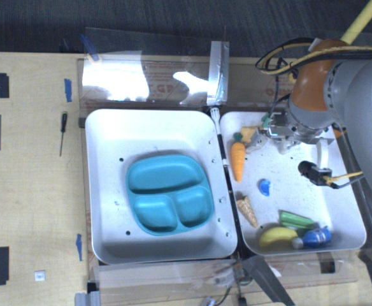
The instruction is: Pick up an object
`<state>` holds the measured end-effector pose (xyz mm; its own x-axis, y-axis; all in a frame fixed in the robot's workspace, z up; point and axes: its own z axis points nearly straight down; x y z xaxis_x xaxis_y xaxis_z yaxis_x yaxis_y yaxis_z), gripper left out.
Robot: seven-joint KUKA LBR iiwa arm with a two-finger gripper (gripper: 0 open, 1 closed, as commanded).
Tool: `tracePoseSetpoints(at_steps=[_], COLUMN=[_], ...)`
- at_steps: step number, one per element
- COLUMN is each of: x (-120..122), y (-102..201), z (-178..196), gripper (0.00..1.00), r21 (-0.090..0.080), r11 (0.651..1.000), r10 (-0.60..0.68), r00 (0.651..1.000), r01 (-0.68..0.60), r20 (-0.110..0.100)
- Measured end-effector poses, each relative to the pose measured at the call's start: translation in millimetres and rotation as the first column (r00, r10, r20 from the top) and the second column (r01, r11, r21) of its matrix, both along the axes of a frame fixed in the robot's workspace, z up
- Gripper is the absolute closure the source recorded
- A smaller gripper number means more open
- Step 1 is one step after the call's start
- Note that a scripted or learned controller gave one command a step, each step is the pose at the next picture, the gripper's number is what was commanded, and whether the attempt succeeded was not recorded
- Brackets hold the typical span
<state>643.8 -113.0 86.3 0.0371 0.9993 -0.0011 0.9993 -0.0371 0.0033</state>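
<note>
Desk (27,190): pale wood, two white bins side by side at centre frame.
Left bin (103,145): holds one blue divided tray (169,192), lying flat, slightly turned, near the bin's middle.
Right bin (355,234): holds all the small objects.
Arm (348,94): grey, enters from the upper right; orange band (310,85) sits above the wrist.
Gripper (276,138): low over the upper part of the right bin; cannot tell whether it is spread or pressed together, and nothing is seen held in it.
Carrot (237,160): orange, green top pointing up-frame, lying along the right bin's left wall, left of the gripper and apart from it.
Small yellowish piece (248,134): just above the carrot, close to the gripper's left side; contact unclear.
Small blue piece (264,186): alone on the bin floor, centre of the right bin.
Tan cone (247,210): lower left of the right bin, near the wall.
Green object (295,220): lower part of the bin, lying slantwise.
Yellow fruit (278,236): just below the green object, at the bin's lower edge.
Blue bottle-like object (314,237): right beside the yellow fruit.
Thin dark tool (62,129): on the desk, left of the left bin.
</note>
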Motion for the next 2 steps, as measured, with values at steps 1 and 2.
tracePoseSetpoints(at_steps=[1, 2], x=[-65.2, -94.1], y=[15.0, 16.6], z=[1.4, 1.7], gripper=[0.0, 0.0], r21=[0.001, 0.002], r11=[0.997, 0.997], r10=[0.074, -0.081], r00=[0.997, 0.997], r01=[-0.074, 0.081], r20=[0.0, 0.004])
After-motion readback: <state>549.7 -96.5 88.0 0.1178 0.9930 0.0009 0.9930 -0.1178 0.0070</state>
